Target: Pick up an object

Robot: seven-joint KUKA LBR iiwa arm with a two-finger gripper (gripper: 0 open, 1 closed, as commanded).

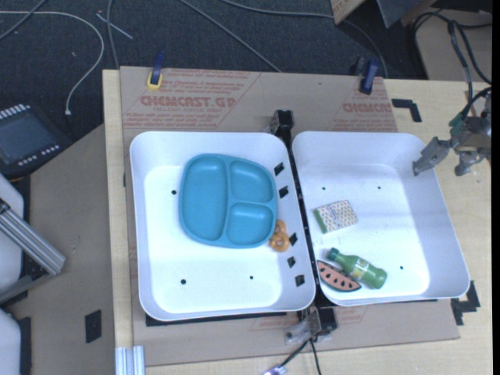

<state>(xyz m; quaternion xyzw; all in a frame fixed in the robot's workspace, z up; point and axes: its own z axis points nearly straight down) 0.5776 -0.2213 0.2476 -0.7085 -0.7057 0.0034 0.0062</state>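
We count two white bins: the left bin (156, 287) and the right bin (437, 233). In the left one we find one blue divided plate (226, 201) and one small orange toy (279, 239). In the right one we find one patterned packet (336, 216), one green bottle (359, 269) and one watermelon slice (336, 278).
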